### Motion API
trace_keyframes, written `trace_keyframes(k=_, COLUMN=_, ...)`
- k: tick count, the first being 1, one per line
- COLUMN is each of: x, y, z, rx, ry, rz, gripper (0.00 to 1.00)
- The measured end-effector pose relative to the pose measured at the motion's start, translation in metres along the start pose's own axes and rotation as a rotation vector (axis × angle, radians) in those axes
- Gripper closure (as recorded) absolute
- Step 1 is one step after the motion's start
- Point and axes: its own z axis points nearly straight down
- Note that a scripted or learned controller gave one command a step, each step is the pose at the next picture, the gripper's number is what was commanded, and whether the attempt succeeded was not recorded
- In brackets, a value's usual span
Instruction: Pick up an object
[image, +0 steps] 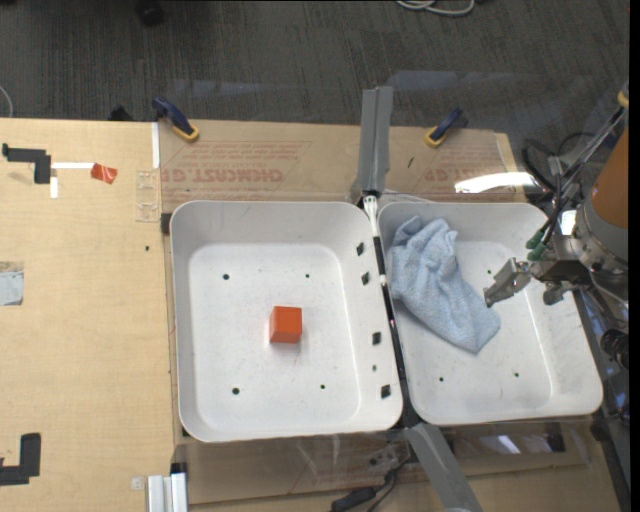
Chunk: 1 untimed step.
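A crumpled light-blue cloth (438, 282) lies right of the frame's centre, in the left part of the right bin (520, 405). Just to its right hangs the gripper (524, 283), fingers spread and gripping nothing. An orange-red cube (286, 325) sits untouched in the left bin (200, 400), left of centre. Nothing is lifted yet; grasping remains.

A soft, crumpled blue cloth (437, 284) lies in a smooth white plastic bin (570, 395); cardboard (270, 160) looks matt.
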Motion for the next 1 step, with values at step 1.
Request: trace_keyframes(k=1, x=0.0597, y=-0.0061, z=0.0054, rx=0.002, ry=0.000, rz=0.195, gripper=0.00)
